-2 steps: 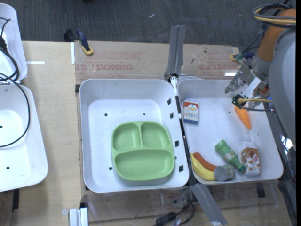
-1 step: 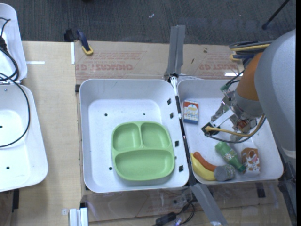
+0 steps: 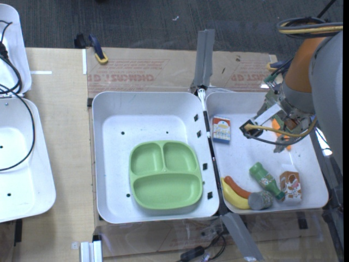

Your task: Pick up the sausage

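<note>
One short orange-red sausage (image 3: pixel 236 185) in the right white bin (image 3: pixel 311 201), long axis slanting from upper left to lower right, touching one yellow banana (image 3: pixel 233 197), hand (image 3: pixel 275 131) above bin, grip state cannot be told

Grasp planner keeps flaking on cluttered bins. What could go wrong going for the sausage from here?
1. The sausage lies against the banana, near the right bin's front-left corner; a descent could catch the banana instead.
2. The grey object and green bottle crowd its right end, so they may get knocked.
3. The pincer sits toward the bin's back, above the clutter it may cross.
</note>
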Controlling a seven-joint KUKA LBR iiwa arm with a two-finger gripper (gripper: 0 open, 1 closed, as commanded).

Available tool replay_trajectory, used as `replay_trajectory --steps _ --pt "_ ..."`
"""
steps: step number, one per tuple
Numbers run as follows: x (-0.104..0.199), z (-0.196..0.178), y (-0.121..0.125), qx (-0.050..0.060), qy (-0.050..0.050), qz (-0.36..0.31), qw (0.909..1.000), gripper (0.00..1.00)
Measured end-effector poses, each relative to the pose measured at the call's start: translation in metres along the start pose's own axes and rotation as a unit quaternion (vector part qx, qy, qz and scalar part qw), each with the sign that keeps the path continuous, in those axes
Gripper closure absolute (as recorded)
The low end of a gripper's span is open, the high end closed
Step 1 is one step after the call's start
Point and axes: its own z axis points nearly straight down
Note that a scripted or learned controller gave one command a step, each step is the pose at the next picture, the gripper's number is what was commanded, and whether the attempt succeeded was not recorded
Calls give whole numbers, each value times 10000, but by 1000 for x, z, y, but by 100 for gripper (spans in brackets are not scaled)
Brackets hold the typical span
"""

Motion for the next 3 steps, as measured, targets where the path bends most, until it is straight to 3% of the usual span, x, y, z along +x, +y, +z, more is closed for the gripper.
replay_trajectory --steps 1,2,3 --pt "-18 -2 -60 2 19 -17 10000 0" --pt "-58 1 -89 13 -7 1389 9903 0" --pt "-55 1 -96 11 -5 1384 9904 0"
